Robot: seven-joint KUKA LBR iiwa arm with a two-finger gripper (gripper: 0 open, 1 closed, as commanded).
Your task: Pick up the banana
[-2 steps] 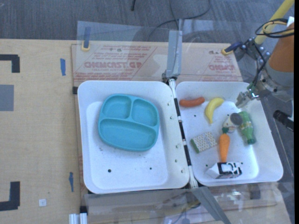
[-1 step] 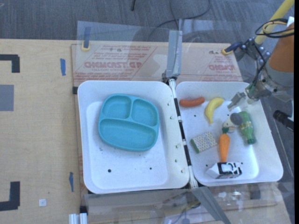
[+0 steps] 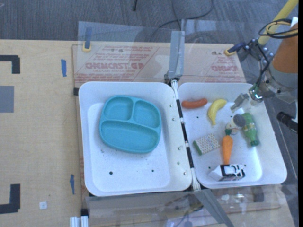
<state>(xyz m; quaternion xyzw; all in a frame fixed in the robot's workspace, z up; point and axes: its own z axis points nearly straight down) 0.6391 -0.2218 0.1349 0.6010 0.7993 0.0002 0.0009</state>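
A: Where is the banana (image 3: 216,109) sitting?

B: It is lying in the right bin (image 3: 270,174), toward that bin's twelve o'clock side, curving downward. A red-orange sausage (image 3: 194,103) is lying just beside it at nine o'clock, apart from it.

A: And around it?

B: At five o'clock a carrot (image 3: 227,148) and a green bottle (image 3: 249,129) are lying near each other. A checked sponge-like block (image 3: 206,144) is sitting at six o'clock, and a small carton (image 3: 228,172) further down. The left bin (image 3: 90,174) is carrying a blue divided plate (image 3: 130,124).

A: Is the claw (image 3: 246,98) gripping anything?

B: Nothing is showing between its fingers. It is hovering at the banana's three o'clock, near but apart. Whether it is released or clenched, I cannot tell.

A: So the progress?

B: I am judging it early: the banana is resting untouched, so closing in, grasping and lifting are all remaining.
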